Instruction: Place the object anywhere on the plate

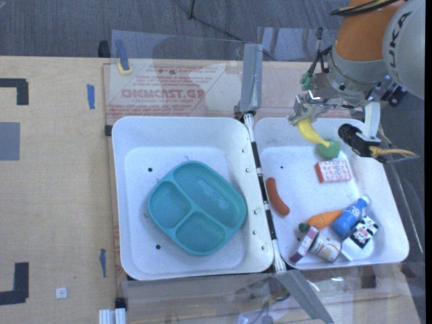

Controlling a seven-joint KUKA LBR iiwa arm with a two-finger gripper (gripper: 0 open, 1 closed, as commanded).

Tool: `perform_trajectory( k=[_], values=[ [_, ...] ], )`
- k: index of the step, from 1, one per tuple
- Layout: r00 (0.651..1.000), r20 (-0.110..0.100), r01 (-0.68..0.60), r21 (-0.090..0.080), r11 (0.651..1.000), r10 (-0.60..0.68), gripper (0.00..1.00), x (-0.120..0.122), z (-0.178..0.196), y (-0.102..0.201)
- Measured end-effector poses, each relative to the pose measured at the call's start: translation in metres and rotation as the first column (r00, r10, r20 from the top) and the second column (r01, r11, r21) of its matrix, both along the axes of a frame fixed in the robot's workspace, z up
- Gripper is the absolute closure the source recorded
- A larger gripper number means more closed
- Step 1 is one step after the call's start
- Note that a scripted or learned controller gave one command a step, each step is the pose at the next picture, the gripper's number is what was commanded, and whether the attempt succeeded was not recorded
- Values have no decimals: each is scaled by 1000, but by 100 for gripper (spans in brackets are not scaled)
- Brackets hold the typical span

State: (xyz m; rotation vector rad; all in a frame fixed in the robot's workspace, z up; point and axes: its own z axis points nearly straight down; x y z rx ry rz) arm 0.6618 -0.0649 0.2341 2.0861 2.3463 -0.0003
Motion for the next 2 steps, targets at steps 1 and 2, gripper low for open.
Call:
perform_trajectory(
  k=[1, 2],
  values=[
    [999, -2, -46, 2, 999, 46, 100, -7, -21, 77],
    [931, -2, -365, 3, 931, 365, 100, -62, -49, 135]
  ],
)
